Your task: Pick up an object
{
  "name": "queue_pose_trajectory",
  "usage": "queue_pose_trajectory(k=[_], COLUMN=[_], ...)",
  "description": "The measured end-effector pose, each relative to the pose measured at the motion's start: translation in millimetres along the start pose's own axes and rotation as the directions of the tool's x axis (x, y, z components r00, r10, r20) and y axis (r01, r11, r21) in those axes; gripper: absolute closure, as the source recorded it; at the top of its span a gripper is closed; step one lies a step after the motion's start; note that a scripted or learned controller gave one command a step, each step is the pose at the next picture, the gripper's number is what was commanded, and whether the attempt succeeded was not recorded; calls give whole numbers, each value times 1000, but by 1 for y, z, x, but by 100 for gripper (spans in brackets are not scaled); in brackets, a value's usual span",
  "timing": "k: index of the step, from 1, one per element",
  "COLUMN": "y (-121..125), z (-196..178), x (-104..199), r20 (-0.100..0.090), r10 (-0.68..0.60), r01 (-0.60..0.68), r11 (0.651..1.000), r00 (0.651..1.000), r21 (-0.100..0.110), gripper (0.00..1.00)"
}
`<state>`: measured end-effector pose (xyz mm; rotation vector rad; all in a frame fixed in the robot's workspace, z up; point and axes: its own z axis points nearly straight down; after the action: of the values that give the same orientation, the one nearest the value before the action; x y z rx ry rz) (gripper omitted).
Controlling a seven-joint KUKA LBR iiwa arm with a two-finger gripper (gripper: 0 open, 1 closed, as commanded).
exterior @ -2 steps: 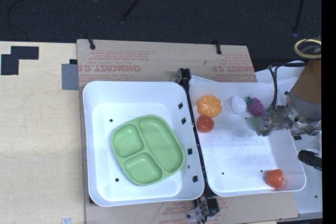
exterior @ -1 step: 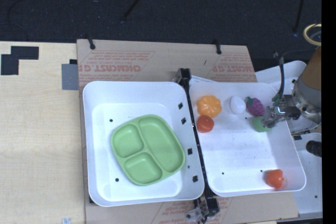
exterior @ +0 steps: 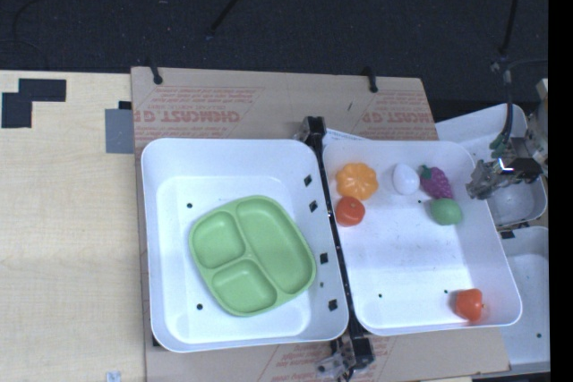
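The hand [exterior: 488,177] sits at the right edge of the frame, just past the rim of the right bin [exterior: 421,318]. It is too small and dark to tell how it is set, and nothing shows in it. Closest to it are the green ball [exterior: 446,211] and purple grapes [exterior: 437,182]. The left bin [exterior: 170,165] holds a green plate [exterior: 252,256].

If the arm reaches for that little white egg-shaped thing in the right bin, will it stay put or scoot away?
The white egg looks smooth and rounded, so it would probably roll or slip under a nudge. It lies close beside the purple grapes, which might block it on that side. It is small and looks like a plastic toy, so likely light.
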<state>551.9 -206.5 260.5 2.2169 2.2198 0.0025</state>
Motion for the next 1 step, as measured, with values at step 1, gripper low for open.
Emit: queue_pose_trajectory(k=[1], y=[5], z=[-2], x=[51], r20=[-5], r10=[-3], r01=[3], r11=[1000], r00=[1000], r21=[6], gripper=[100])
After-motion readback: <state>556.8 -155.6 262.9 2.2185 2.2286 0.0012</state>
